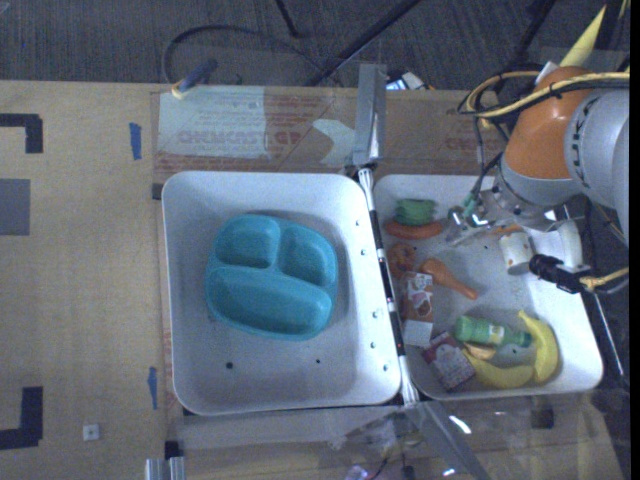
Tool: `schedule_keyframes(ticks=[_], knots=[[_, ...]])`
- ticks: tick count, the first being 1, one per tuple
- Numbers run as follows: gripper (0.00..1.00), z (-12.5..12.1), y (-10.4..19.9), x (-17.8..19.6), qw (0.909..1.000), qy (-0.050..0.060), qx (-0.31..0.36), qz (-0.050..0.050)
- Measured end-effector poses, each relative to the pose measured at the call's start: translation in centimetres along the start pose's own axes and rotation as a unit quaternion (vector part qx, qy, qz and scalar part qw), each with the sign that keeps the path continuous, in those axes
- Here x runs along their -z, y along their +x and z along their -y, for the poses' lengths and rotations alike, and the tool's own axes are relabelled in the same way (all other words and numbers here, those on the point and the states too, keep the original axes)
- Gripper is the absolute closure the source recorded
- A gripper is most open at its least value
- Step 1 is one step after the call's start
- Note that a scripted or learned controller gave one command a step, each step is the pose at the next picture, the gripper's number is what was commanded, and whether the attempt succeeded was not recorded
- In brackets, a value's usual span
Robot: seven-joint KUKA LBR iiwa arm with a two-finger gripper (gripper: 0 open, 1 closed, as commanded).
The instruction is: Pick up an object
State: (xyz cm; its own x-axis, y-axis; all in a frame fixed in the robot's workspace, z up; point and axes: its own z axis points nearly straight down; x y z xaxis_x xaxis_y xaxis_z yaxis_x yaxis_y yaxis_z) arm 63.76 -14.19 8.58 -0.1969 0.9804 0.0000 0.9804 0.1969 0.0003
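A divided tray (271,289) lies in the left bin (190,208); the right bin (585,353) holds small items (perhaps toy food).

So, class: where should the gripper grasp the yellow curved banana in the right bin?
Probably at the yellow curved banana's upper curve, coming straight down, fingers across its width: that stretch looks bare, while the green bottle crowds its lower end.

So the gripper (468,218) is hanging over the back of the right bin (585,363), just right of a green cup (415,210) on an orange lid (414,230). A carrot (450,278), bottle (490,330) and banana (530,353) sit nearer than it. A blue divided tray (272,276) fills the left bin (190,358), well off to its left.
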Motion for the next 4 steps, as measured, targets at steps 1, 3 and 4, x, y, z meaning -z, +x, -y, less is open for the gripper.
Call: schedule_keyframes(ticks=[1,3,4], knots=[[0.00,0.0,0.0,-0.1,1.0000,0.000,0.000,0.000],[0.00,-0.1,0.0,0.7,1.0000,0.000,0.000,0.000],[1.00,-0.2,0.0,1.4,1.0000,0.000,0.000,0.000]])
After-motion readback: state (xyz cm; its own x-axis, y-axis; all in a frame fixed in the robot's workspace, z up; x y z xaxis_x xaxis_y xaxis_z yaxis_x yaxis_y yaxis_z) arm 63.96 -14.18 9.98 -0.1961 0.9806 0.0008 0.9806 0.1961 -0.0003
